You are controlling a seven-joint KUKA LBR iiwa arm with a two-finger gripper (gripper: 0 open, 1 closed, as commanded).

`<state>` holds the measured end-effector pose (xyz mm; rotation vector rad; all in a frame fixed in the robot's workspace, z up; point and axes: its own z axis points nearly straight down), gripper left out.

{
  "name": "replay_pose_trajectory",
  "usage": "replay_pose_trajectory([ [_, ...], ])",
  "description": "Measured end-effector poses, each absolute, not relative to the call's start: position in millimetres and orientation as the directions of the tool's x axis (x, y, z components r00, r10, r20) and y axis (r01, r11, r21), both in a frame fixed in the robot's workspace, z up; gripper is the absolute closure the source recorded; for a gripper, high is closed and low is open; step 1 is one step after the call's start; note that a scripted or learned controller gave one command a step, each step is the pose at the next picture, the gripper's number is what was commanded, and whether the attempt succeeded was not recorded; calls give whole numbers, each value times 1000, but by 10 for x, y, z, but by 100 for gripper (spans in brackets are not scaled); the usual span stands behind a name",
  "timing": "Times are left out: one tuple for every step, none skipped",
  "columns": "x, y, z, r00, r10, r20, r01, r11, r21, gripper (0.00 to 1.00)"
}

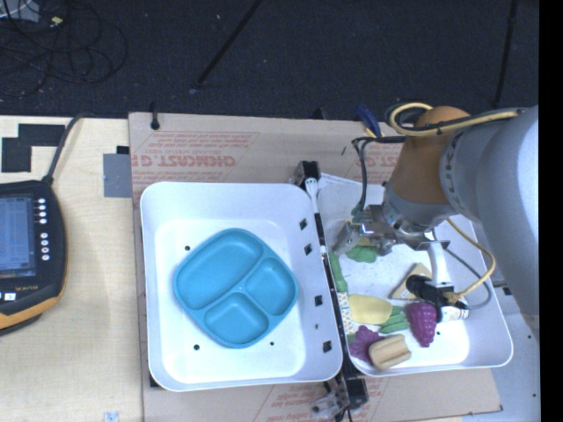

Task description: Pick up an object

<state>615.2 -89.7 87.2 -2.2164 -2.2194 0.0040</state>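
Camera view showed the gripper point(365, 240) low in the right bin point(493, 345), at its upper left part, right over a green toy point(361, 254) and seemingly touching it. Whether it was open, closed or gripping could not be told. Nearer the front wall lay a yellow piece point(369, 309), purple grapes point(423, 321) and a tan block point(389, 352). A blue divided plate point(234, 287) sat in the left bin point(167, 236).
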Motion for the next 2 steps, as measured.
replay_pose_trajectory([
  [6449,-1015,877,-3,1000,0,1000,3,0,0],
  [6435,-1014,975,-4,1000,1,1000,4,-4,100],
])
